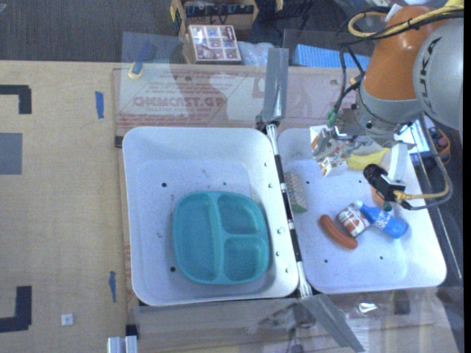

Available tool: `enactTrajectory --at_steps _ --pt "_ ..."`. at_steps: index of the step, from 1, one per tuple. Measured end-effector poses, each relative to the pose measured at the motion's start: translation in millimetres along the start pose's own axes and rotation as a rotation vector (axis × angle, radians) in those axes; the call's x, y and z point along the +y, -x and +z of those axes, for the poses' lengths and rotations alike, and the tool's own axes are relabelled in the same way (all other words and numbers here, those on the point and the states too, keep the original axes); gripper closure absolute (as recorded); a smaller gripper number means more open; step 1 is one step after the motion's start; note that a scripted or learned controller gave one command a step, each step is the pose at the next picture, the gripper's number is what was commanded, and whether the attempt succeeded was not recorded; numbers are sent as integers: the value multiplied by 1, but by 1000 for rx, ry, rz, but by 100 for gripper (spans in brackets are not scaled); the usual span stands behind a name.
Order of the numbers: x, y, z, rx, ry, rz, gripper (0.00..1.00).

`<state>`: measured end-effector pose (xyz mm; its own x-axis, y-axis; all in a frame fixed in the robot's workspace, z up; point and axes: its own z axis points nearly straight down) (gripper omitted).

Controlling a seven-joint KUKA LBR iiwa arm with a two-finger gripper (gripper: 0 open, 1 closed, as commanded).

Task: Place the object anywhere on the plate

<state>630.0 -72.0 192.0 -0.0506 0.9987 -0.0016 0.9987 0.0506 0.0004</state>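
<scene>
This is a robotics lab or test workshop, not a home. A grey KUKA arm with an orange band (pixel 394 61) hangs over a plywood bench (pixel 59 197) marked with blue tape strips (pixel 99 105) and black corner marks (pixel 18 98). Two shallow white bins (pixel 147 149) sit left of and below the gripper (pixel 333 153) (clear plastic sheeting rises behind them). Beyond lies grey carpet (pixel 73 13) with an open cardboard box (pixel 213 2), and yellow and black cables (pixel 419 190) trail beside the fingers.

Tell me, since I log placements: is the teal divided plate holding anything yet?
No. The teal divided plate shows three bare compartments in the left bin.
</scene>
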Motion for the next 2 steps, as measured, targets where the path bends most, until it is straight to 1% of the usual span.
enactTrajectory --at_steps 1,2 --pt "-44 -51 8 2 -5 268 100" --pt "-96 -94 8 2 -5 128 100"
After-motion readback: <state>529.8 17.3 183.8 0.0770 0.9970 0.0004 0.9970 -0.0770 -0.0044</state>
